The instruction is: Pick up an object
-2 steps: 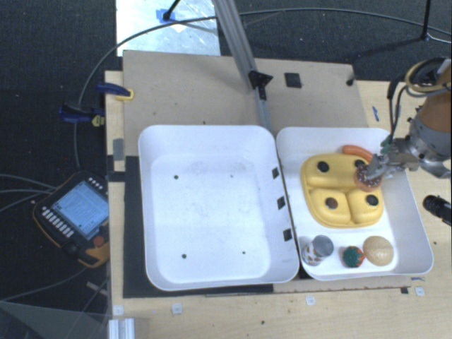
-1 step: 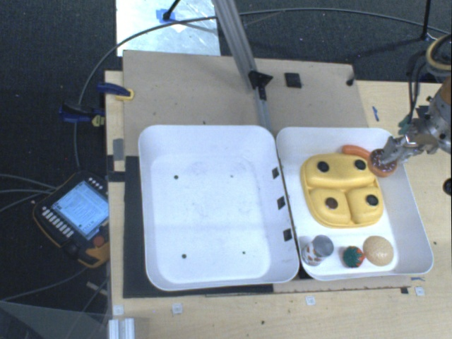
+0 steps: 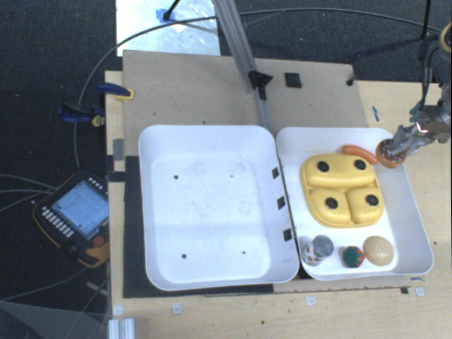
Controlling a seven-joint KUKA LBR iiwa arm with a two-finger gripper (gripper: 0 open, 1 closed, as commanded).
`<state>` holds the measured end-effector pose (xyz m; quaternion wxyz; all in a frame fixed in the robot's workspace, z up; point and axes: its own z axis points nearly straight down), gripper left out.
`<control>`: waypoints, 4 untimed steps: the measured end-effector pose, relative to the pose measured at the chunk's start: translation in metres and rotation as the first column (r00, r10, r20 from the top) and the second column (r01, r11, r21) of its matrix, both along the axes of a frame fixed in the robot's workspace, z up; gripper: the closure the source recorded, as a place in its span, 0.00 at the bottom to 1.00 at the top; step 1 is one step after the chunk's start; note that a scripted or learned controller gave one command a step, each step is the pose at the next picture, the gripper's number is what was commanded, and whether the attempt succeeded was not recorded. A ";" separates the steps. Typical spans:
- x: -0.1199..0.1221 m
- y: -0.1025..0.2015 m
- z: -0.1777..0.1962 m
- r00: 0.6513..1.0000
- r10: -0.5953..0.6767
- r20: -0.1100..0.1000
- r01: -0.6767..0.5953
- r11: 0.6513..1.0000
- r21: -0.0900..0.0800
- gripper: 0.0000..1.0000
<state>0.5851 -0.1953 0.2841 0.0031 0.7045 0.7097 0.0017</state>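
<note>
The right bin (image 3: 417, 246) holds a large yellow moulded piece (image 3: 342, 189) with black dots. An orange sausage-shaped thing (image 3: 357, 151) lies at its far edge. Along the bin's near wall sit a small grey round item (image 3: 318, 248), a green and red ball (image 3: 352, 257) and a beige egg-shaped thing (image 3: 378, 250). My gripper (image 3: 401, 143) hangs over the bin's far right corner, reaching in from the right. A small brown and orange round thing (image 3: 388, 154) sits right at its tip; whether it is held is unclear.
The left bin (image 3: 152, 189) stands beside the right one, and their rims meet in the middle. A grey pole (image 3: 236, 34) slants over the bench's far side. A teach pendant (image 3: 74, 214) and cables lie off the bench to the left.
</note>
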 end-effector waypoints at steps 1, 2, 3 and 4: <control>-0.008 0.053 -0.008 1.000 0.002 -0.006 -0.002 1.000 0.003 1.00; -0.015 0.107 -0.017 1.000 0.003 -0.006 -0.003 1.000 0.004 1.00; -0.013 0.153 -0.019 1.000 0.003 -0.005 -0.003 1.000 0.004 1.00; 0.000 0.214 -0.028 1.000 0.004 -0.005 -0.004 1.000 0.004 1.00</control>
